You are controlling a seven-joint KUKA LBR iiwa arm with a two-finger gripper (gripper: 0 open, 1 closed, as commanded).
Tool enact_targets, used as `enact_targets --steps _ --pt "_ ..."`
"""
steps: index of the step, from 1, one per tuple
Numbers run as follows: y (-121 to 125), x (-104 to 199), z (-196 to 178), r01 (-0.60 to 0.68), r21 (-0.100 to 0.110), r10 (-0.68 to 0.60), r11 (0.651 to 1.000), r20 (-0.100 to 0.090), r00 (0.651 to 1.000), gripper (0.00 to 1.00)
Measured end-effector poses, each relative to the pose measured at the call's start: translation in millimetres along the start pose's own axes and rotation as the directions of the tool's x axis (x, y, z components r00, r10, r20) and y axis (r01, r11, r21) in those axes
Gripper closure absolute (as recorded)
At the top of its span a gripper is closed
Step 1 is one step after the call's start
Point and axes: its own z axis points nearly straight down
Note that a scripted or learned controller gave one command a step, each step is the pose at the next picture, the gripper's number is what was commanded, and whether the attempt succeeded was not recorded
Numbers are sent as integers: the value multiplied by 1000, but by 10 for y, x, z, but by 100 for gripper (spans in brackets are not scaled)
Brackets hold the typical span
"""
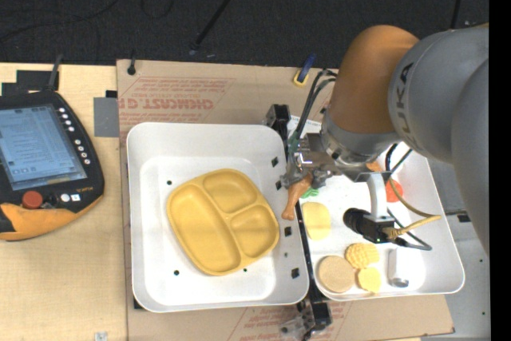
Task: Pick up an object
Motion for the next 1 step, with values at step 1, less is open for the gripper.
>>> enact_targets --steps 1 --pt "-8 -83 -92 0 -2 0 1000 -1 1000 100"
